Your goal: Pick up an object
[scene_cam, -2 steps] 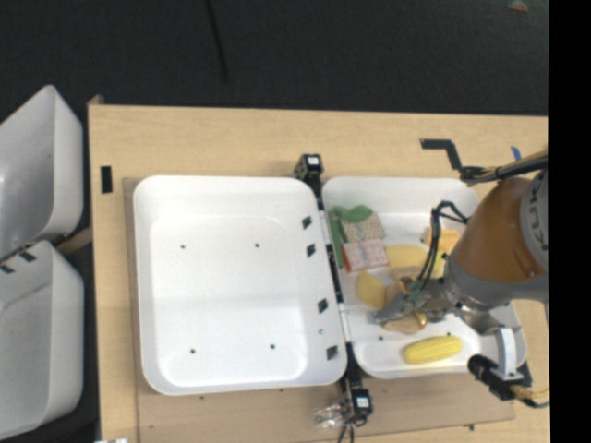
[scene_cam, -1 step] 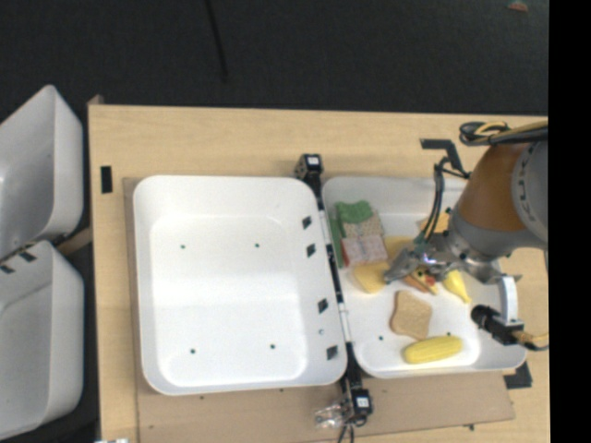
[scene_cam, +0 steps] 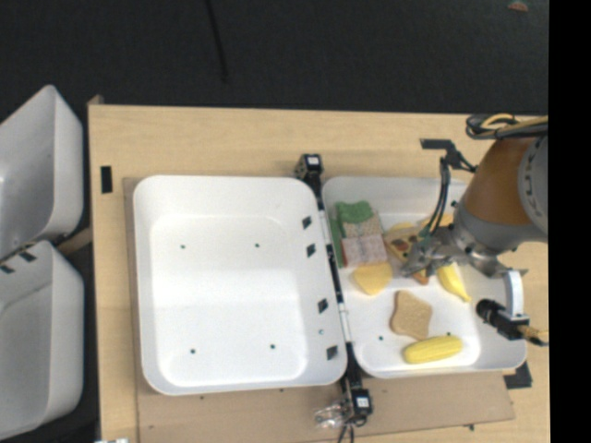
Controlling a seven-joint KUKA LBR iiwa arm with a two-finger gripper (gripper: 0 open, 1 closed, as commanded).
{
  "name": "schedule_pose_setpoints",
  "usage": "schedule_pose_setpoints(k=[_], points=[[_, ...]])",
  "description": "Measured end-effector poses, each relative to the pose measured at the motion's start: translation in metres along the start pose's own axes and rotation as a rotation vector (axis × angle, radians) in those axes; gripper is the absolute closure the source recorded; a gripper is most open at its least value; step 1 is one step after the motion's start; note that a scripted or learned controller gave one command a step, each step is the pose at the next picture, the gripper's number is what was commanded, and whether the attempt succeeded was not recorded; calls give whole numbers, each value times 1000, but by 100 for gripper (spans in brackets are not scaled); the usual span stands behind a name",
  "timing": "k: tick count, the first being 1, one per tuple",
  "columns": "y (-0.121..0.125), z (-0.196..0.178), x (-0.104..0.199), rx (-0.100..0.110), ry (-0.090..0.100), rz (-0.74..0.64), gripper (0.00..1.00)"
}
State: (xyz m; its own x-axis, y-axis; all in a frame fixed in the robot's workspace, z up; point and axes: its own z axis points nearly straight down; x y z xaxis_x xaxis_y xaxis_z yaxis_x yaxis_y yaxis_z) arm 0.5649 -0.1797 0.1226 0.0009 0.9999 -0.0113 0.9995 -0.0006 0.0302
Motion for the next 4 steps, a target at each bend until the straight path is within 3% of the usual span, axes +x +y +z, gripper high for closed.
schedule_pose_setpoints(k=[1, 2, 3, 4], points=[[11, 8, 68, 24, 8, -4, 100], [-18, 13, 78, 4, 2, 3, 100], [-15, 2, 77, 1, 3, 7, 100], [-16, 3, 77, 2, 3, 10, 0]])
